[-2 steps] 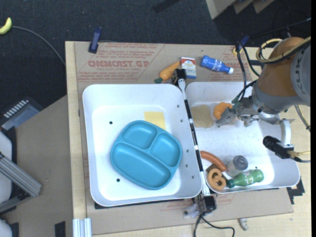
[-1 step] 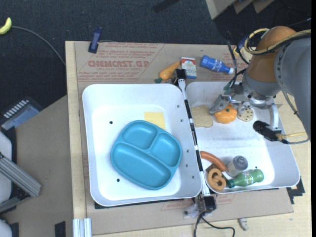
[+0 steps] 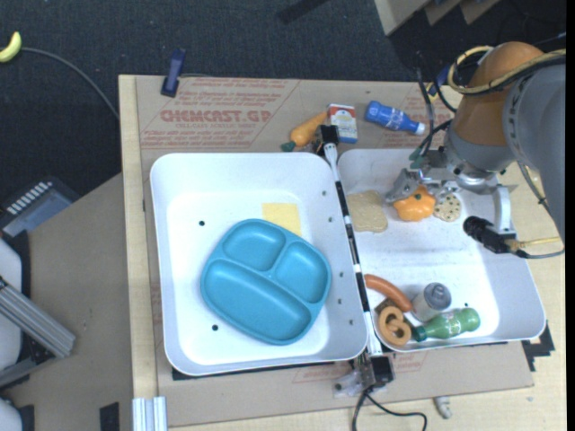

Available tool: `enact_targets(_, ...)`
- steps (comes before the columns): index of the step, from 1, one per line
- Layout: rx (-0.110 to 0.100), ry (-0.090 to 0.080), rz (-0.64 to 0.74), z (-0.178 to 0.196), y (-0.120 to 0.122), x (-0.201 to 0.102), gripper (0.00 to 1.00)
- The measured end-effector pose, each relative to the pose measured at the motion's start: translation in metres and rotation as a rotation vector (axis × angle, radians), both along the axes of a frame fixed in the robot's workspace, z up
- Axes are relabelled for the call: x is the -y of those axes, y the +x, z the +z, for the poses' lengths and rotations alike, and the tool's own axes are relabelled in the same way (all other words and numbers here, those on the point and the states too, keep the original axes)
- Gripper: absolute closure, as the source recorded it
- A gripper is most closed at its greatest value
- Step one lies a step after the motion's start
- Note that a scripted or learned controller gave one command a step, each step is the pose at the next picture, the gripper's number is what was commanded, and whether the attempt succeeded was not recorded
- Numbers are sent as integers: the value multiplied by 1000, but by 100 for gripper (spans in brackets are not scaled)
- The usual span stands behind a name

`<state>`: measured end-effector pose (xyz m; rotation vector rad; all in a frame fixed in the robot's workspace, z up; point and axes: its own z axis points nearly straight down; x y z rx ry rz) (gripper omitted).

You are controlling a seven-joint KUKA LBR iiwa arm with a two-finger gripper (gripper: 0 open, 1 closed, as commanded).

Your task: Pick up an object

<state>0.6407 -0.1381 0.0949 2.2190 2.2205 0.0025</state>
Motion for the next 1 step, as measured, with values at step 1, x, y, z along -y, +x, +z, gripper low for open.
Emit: enact_targets(1, 1, 2, 2, 91, -35, -68, 100)
